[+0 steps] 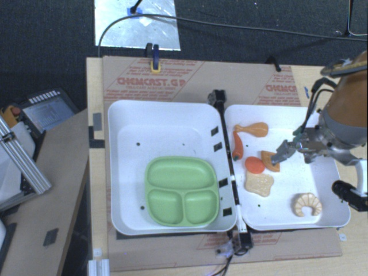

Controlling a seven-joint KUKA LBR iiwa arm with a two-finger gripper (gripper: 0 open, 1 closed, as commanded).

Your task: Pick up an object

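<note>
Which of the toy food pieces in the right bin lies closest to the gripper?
The small orange wedge: the gripper sits right at it, while the red round piece, beige slice and croissant lie farther off.

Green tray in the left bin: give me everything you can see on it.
The green tray is a pale green, plastic-looking divided plate with rounded corners. It has three compartments: one wide one along the far side and two smaller ones along the near side, split by raised ridges. It lies flat and upright on the floor of the left bin, towards the bin's near right corner, close to the near wall. Nothing lies in it. The gripper is over the other bin.
</note>
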